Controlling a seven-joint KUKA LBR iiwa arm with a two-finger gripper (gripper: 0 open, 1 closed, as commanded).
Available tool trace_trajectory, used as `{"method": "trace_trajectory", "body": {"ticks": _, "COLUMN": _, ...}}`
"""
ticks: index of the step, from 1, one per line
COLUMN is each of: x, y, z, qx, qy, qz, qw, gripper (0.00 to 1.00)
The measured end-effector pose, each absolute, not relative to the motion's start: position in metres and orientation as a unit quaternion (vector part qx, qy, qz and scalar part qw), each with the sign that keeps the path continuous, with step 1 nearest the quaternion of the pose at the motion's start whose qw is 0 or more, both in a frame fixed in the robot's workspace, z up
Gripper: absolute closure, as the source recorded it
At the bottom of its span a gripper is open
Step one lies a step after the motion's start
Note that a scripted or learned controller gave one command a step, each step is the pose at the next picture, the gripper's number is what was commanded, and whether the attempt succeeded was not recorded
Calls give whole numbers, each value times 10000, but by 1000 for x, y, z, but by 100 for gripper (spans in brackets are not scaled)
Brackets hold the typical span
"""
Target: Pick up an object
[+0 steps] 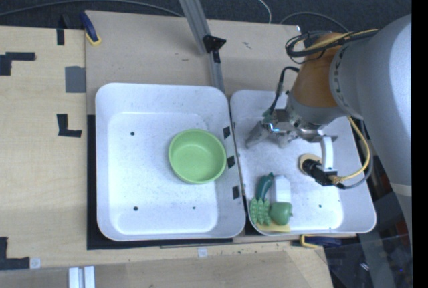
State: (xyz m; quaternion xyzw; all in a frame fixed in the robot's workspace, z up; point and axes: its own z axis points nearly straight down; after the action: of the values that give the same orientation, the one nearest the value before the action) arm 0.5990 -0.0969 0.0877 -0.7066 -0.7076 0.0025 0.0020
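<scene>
1. The green toy (274, 212), together with a teal piece (265, 185) and a pale white block (281, 188) just above it, lies at the near edge of the right bin (354, 213), by the divider between the bins. This cluster sits below the end effector (269, 135) and apart from it, with bare bin floor between them.
2. The left bin (120, 146) holds a light green bowl (197, 156), upright, toward its right side. The right bin holds the toy cluster at its front left corner. Both bins rest side by side on the wooden counter (40, 146).
3. The end effector hangs over the upper left part of the right bin, its grey fingers (255, 137) spread apart and pointing toward the divider. Nothing shows between them. The arm's orange band (314, 83) sits behind it, with a yellow cable (361, 146) looping alongside.
</scene>
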Motion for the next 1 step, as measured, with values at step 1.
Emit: {"method": "trace_trajectory", "body": {"ticks": 1, "x": 600, "y": -96, "z": 101, "qx": -7062, "qy": -7080, "qz": 12, "qw": 15, "gripper": 100}}
